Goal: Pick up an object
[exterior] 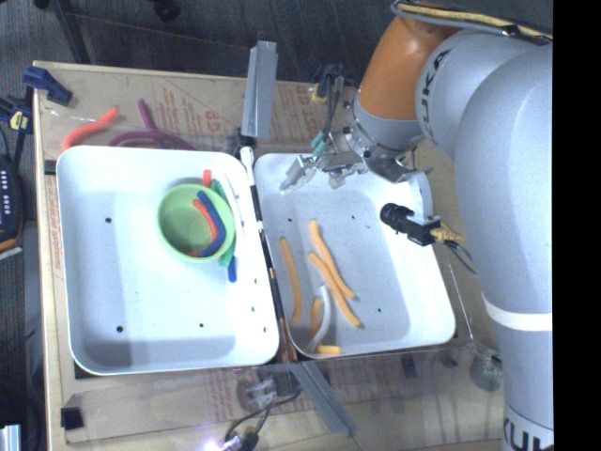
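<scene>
The grey arm with the orange band reaches in from the right, and its two-finger gripper hangs over the far left corner of the right-hand shallow white bin. The jaws stand apart, splayed to a moderate width, with nothing between them.

Right-hand bin contents — several thin orange strips lie on the bin floor, near the middle and toward the near edge. One long strip runs just beside the left wall. A short orange piece rests at the near rim, and a pale curved strip lies between the orange ones. All of these sit well apart from the gripper.

Left-hand shallow white bin — a light green round bowl sits toward the far right part. Blue and red curved strips lie in and across the bowl.

On the bench beyond the left bin lie a red-orange strip and a purple curved strip.
</scene>
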Controlling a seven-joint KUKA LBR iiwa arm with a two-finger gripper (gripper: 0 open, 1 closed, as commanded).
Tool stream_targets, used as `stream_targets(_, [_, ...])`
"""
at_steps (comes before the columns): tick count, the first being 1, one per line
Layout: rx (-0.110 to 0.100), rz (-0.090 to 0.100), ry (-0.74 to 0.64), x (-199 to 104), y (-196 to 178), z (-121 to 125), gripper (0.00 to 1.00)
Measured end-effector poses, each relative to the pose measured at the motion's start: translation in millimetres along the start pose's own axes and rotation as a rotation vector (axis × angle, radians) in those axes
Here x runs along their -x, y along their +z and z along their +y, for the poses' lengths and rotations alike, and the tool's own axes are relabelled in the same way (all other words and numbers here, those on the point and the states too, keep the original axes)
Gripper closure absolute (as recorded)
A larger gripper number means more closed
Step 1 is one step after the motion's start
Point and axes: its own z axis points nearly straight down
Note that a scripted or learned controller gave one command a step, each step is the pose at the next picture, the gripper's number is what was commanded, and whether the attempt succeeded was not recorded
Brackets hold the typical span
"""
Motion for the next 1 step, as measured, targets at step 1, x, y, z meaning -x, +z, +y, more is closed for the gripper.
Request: stream_targets(1, [0.003, -0.006, -0.089, 15.5, 124.5, -44.4, 0.00])
